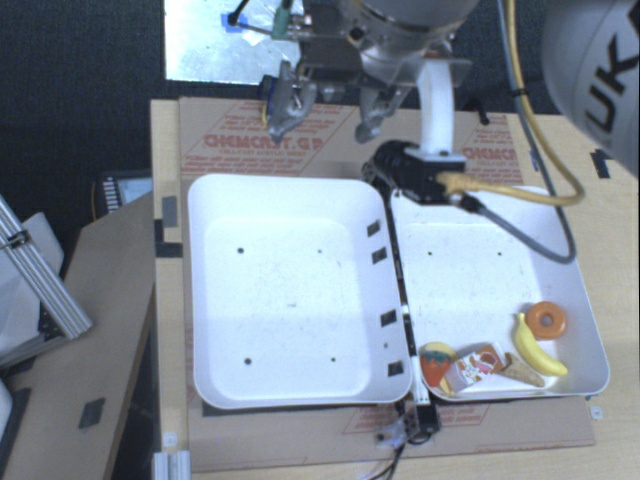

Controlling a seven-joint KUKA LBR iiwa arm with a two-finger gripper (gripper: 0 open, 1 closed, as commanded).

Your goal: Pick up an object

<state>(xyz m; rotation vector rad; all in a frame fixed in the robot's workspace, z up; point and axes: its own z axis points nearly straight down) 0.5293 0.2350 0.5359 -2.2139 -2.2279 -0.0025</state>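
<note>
White bin (585,298) holds yellow banana (536,347) (curved).

A dark carpeted floor (80,58) surrounds the tan bench (120,268). A pale reflective floor panel (215,28) lies at the far side. Cardboard with red lettering (235,133) covers the benchtop. An aluminium frame bar (40,278) slants at left, beside a small dark device (118,193).

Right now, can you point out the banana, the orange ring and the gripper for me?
banana (537,349), camera view, middle of its yellow curve.
orange ring (546,319), camera view, on its left rim.
gripper (326,120), camera view, midway between its two fingertips, above the bins' far edge.
</note>
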